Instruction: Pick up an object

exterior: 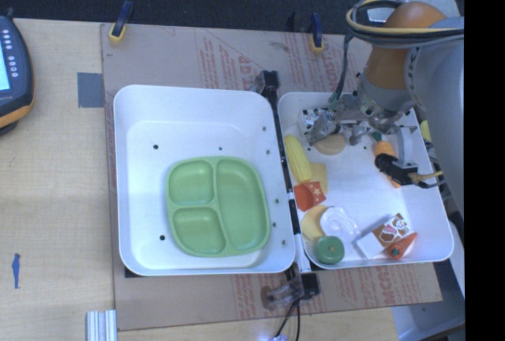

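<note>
Now the arm reaches down into the right bin's far end.

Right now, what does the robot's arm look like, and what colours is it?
The arm is fat, round and pale grey, with a shiny orange band above the wrist. A black-and-yellow cable loops around that band. At the end sits a small gripper of grey metal with thin dark wires.

We see open floor mid right bin; the corn cob, orange packet and green lid crowd its left wall, a small carton blocks its near corner.
</note>
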Tool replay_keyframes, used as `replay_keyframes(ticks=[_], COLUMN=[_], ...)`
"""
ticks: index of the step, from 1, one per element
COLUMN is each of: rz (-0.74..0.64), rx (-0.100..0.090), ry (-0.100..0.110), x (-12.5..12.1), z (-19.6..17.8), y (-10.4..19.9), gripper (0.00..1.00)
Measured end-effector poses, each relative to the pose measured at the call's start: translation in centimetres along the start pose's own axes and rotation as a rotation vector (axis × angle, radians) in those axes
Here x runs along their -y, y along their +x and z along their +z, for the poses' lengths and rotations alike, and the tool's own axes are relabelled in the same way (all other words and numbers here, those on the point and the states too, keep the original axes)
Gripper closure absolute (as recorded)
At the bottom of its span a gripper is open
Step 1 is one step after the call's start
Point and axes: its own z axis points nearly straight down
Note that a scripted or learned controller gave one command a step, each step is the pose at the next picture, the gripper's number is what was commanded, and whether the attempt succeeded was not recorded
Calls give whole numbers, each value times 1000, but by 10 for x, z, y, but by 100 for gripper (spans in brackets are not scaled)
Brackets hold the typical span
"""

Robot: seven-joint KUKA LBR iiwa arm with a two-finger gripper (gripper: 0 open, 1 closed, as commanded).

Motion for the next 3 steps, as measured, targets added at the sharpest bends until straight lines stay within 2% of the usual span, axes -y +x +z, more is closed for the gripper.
replay_keyframes(ticks=[1,2,3], rz=[3,0,2], rx=[12,10,-1], ry=[3,4,-1], x=[1,1,0], z=[0,-10,-1], y=[19,19,-23], gripper=[0,100,100])
